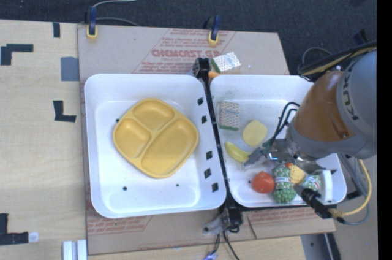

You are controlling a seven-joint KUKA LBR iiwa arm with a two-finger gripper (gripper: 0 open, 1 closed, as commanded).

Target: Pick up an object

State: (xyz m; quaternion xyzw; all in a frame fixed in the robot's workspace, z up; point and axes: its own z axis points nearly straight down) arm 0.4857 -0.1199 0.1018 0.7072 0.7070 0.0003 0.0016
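Observation:
My gripper (260, 155) hangs low in the right bin (269, 86), under the orange wrist band, with its tip at the right end of a small yellow banana-shaped piece (235, 151). Just above it lies a pale yellow round piece (255, 132). A checked green and white packet (229, 114) sits near the bin's left wall. In front of the gripper lie a red tomato (264, 182), a green broccoli (283, 194) and a yellow corn piece (297, 174). Nothing visibly hangs from the gripper.
The left bin (98, 130) holds a yellow divided plate (155, 137). The arm's body (327, 118) covers the right bin's right side. A small patterned packet (225, 62) lies on the cardboard behind the bins. Cables run along the front right.

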